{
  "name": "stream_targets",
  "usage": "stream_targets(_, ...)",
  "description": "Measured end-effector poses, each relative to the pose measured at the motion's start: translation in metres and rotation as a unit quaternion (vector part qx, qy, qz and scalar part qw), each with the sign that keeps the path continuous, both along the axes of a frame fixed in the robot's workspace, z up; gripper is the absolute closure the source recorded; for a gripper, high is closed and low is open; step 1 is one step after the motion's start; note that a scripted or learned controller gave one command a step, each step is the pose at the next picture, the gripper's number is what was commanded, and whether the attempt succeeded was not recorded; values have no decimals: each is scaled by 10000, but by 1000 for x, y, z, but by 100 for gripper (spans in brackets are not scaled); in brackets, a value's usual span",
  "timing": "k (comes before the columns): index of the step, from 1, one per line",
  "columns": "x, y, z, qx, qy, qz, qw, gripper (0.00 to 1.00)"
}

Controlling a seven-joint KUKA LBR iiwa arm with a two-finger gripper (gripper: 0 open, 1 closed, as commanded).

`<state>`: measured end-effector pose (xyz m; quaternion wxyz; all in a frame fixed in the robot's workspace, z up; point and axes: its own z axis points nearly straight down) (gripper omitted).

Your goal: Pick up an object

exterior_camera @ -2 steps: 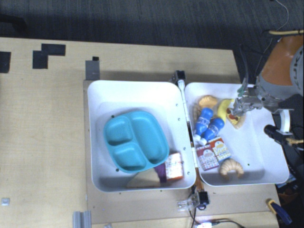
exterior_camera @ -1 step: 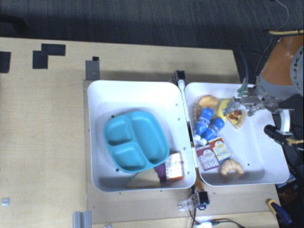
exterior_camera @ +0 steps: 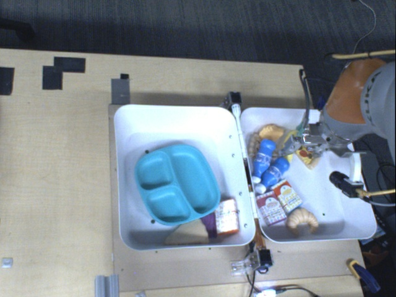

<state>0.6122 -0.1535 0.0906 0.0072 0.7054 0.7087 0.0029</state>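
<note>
- Camera view: gripper [exterior_camera: 304,142] low in right bin [exterior_camera: 346,224], near its twelve o'clock wall; can't tell its state.
- Blue bottles [exterior_camera: 270,163] lie at its nine o'clock: light, stiff, slick. Grip across the middle.

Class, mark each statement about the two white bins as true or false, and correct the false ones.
1. The blue divided tray lies in the left bin. True.
2. The croissant lies in the left bin. False: it lies in the right bin, near the front.
3. Two blue bottles lie in the right bin. True.
4. The arm reaches over the left bin. False: the gripper is over the right bin.
</note>
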Motion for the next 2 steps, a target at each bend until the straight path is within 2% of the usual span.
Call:
stream_targets(1,2,-2,14,-25,-43,10,10000,100)
stream_targets(2,-27,56,122,31,44,6,10000,100)
